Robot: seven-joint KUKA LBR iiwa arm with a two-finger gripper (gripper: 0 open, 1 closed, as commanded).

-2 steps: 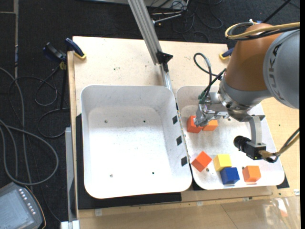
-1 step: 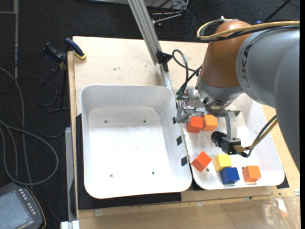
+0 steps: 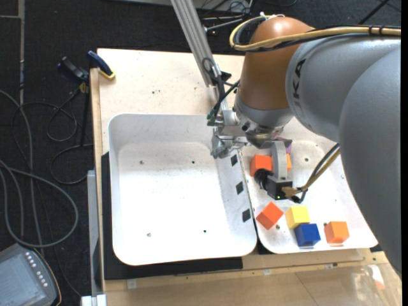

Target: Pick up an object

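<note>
KUKA arm works over 2 bins: the grey arm point(image 3: 344, 75), with its orange band above the wrist, reaches in from the right across a pale desk point(image 3: 146, 81) that carries 2 shallow white bins side by side. The pincer point(image 3: 221, 146) hangs low at the seam between the bins, over the right wall of the left bin point(image 3: 121, 171). From this slanted angle it cannot be told whether the pincer is wide or narrow.

All 5 blocks lie in the right bin point(image 3: 311, 146). The upper orange block point(image 3: 260, 164) sits just beside the wrist, to the right of the pincer and partly under the arm. Nearer the front rim, a tilted orange block point(image 3: 269, 215) sits just beside a yellow block point(image 3: 297, 217). A blue block point(image 3: 307, 234) is close in front of the yellow one. The right-hand orange block point(image 3: 336, 232) lies just beside the blue one.

The left bin's floor shows a few dark specks, and 3 small black squares point(image 3: 240, 187) run down its right wall. A blue and yellow clamp point(image 3: 97, 65) grips the desk's far left corner. A slanted metal pole point(image 3: 190, 30) comes down from the top of the frame toward the wrist.
</note>
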